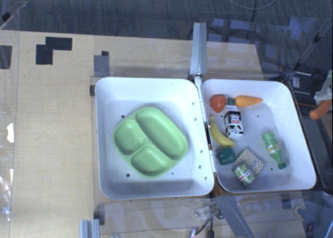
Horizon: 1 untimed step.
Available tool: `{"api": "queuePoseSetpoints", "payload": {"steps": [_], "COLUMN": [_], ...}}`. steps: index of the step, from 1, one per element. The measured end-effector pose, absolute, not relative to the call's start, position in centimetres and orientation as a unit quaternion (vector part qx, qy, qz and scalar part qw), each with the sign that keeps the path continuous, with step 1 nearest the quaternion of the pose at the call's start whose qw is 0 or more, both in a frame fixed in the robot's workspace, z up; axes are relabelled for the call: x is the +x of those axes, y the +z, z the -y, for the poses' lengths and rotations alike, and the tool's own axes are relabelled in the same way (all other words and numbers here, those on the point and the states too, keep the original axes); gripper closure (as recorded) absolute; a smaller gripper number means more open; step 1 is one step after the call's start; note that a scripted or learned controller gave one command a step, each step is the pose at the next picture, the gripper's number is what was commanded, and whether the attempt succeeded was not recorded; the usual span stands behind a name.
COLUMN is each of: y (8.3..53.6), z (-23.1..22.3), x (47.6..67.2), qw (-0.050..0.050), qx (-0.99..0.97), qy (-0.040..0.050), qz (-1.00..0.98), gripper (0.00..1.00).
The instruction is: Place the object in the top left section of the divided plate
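Bench (pixel 57 143): pale wood top, running across the view under both bins.
Left bin (pixel 104 128): shallow, white, resting on the bench, touching the right bin along its inner edge.
Right bin (pixel 296 128): shallow, white, resting on the bench beside the left one.
Metal bar (pixel 198 50): grey, lying on the bench above the seam between the bins.
Black patches (pixel 52 49): dark angular marks on the bench's far left.
Grey block (pixel 102 64): small, just above the left bin's corner.

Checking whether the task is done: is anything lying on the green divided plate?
No. The green divided plate in the left bin has all three sections bare; the toys, like the banana, sit in the right bin.
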<state>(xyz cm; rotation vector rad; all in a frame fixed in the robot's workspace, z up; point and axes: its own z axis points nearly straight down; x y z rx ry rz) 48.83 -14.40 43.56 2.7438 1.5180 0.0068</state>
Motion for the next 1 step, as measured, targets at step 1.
{"api": "queuePoseSetpoints", "payload": {"steps": [1], "y": [42.72], "z": [4.08], "x": [49.45], "qw": [0.002], "qx": [0.853], "qy": [0.0023], "qz": [-0.523], "gripper": [1.00]}}
